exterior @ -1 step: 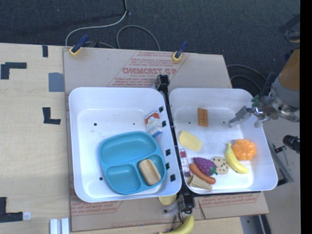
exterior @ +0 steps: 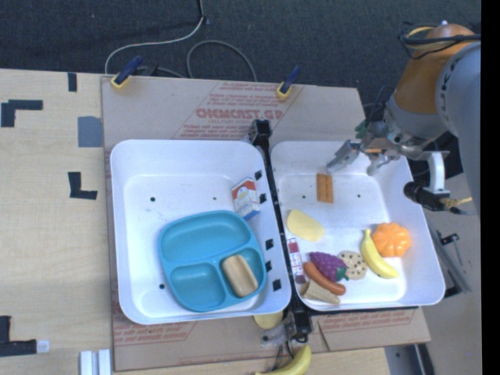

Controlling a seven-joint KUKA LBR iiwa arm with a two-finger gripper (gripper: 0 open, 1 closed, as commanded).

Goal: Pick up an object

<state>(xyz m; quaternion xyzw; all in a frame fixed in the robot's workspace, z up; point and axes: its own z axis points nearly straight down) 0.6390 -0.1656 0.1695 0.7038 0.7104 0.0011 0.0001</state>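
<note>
My gripper (exterior: 354, 165) hangs open over the back of the right bin (exterior: 414, 201), with nothing between its fingers. A small brown bar (exterior: 324, 187) lies just below and left of it on the bin floor. Further forward sit a pale yellow lemon (exterior: 305, 225), an orange pumpkin (exterior: 392, 239), a banana (exterior: 378, 259), purple grapes (exterior: 328, 264), a cookie (exterior: 354, 266), a hot dog (exterior: 323, 279) and a bread wedge (exterior: 317, 293).
The left bin (exterior: 133, 209) holds a blue divided plate (exterior: 205, 258) with a bread roll (exterior: 240, 275) in it, and a small milk carton (exterior: 246, 198) by the divider. Another banana (exterior: 291, 361) lies outside the bins at the front edge.
</note>
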